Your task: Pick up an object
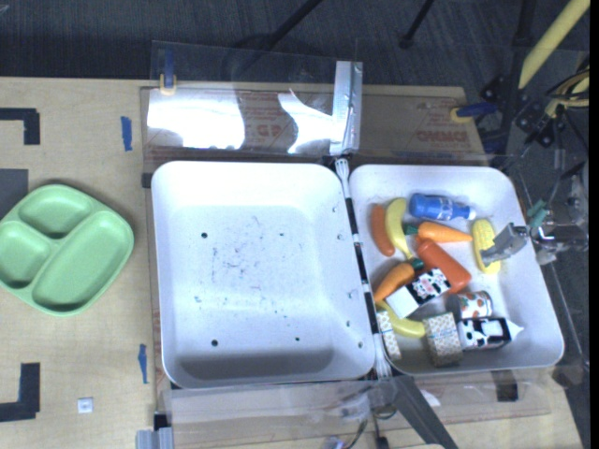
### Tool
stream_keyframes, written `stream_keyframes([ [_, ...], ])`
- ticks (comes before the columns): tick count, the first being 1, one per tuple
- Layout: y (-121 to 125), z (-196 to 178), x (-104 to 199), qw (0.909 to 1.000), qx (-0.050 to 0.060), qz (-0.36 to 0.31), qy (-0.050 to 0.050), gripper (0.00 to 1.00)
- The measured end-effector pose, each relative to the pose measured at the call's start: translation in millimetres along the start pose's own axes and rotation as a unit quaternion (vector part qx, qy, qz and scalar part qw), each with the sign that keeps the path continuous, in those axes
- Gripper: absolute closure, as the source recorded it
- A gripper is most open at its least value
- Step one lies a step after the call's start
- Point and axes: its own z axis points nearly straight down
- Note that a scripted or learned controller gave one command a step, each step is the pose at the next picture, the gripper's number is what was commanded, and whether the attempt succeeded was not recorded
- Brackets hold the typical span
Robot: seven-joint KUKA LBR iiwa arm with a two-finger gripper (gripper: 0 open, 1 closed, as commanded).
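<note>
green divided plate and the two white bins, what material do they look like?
Green divided plate: likely molded plastic, matte to satin; uniform color, soft rounded compartment ridges. Left bin and right bin: probably thin formed plastic, smooth semi-gloss; rounded corners, faint sheen, scuff marks on the left bin's floor. Can't confirm from the look alone.

Fixed overhead, tilted down on the surface; both bins framed, mostly left of the pincer.
</note>
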Motion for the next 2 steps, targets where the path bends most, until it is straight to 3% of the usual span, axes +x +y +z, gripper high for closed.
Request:
stream_keyframes([
  [1,50,53,-56,1.0000,-0.002,-0.006,-0.001,0.00],
  [2,63,111,-55,0.9997,-0.013,-0.018,-0.004,0.00],
])
